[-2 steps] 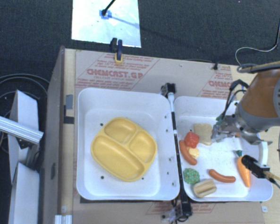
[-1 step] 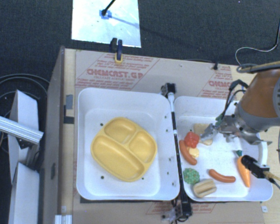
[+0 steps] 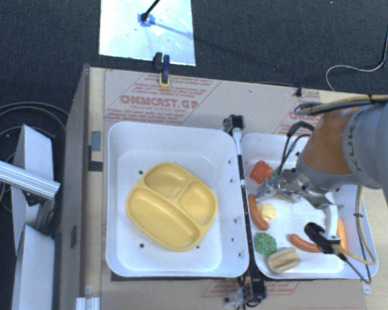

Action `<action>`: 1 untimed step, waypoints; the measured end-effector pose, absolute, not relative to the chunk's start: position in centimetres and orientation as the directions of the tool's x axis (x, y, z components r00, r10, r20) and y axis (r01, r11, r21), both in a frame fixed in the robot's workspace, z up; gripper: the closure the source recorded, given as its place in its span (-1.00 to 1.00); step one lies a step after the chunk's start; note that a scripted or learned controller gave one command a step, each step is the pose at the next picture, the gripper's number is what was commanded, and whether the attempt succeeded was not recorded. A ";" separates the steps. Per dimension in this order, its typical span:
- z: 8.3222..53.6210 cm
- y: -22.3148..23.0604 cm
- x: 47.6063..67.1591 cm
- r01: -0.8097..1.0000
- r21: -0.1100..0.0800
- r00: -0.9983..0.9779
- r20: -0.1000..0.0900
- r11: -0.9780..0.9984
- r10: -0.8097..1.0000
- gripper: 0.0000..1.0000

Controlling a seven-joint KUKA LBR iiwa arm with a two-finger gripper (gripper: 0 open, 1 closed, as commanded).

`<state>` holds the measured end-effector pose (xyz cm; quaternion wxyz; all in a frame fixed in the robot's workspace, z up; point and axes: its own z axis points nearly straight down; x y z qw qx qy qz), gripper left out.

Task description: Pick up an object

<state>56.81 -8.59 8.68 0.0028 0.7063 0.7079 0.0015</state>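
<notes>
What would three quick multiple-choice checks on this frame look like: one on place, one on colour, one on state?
1. Which bin holds the yellow tray?
A. the left bin
B. the right bin
C. neither, it sits on the bench

2. What colour is the toy food at the top left of the right bin?
A. blue
B. red
C. white

3. How does the yellow tray lie?
A. upside down
B. on its edge against the wall
C. flat, compartments facing up

Answers:
1. A, the tray rests on the floor of the left bin.
2. B, the red piece lies near that bin's top left corner, above the green piece and the bun.
3. C, its three compartments show open to the camera.
</notes>
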 end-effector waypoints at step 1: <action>8.9 -9.7 62.9 1.000 0.003 -0.005 -0.001 0.005 1.000 -1.00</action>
